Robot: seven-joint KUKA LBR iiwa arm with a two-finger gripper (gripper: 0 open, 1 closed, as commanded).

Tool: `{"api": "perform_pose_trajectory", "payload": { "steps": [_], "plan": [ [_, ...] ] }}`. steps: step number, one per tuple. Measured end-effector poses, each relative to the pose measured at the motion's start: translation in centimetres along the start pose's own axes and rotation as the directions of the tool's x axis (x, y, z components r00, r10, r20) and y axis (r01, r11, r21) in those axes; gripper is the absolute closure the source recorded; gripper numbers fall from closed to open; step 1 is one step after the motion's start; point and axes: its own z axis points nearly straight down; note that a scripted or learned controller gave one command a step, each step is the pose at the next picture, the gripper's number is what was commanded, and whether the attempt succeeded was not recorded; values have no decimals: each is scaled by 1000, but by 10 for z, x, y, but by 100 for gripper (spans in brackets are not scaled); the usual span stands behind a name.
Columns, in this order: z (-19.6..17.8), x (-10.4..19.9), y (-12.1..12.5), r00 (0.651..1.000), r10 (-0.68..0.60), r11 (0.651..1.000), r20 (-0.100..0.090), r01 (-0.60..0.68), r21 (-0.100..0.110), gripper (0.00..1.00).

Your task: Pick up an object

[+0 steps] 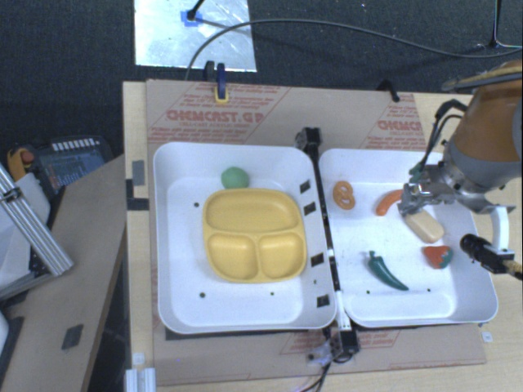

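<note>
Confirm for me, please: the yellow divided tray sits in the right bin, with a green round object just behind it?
Not quite. The camera view shows the yellow divided tray in the left bin, not the right one. The green round object does lie just behind it.

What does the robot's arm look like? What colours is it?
The arm is big and round, grey near the wrist with a wide orange band above it. Thin dark cables loop along its left side. Its end effector is a small silvery metal piece with dark bits. A black part with a white curved piece sticks out lower down, near the bin's right edge.
</note>
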Motion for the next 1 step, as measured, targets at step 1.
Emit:
{"api": "perform_pose_trajectory", "payload": {
  "steps": [1],
  "plan": [
    [-46,0,2,1000,-3,1000,0,3,-1,100]
  ]
}}
